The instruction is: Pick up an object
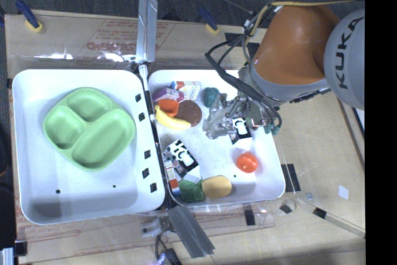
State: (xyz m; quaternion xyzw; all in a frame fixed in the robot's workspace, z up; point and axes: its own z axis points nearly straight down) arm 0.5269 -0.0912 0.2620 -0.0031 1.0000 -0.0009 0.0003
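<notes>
My gripper [218, 127] hangs over the middle of the right bin [268, 164], its metal fingers pointing down and left toward the bin floor. Nothing shows between them. Just left of it lie a brown round cookie-like disc [190, 113], a yellow banana [171, 120] and an orange piece [168, 106]. A teal object [211, 96] sits just above the gripper. An orange-red tomato-like ball [247, 162] lies below and to the right. Along the bin's near edge are a yellow potato-shaped object [216, 186], a green object [191, 190] and a black-and-white box [181, 157].
The left bin [37, 189] holds a green divided plate [90, 127]. A metal divider bar [146, 28] runs up between the bins. Small packets [186, 89] crowd the right bin's far left corner. The arm's orange band [291, 43] and cables [229, 53] loom over the right side.
</notes>
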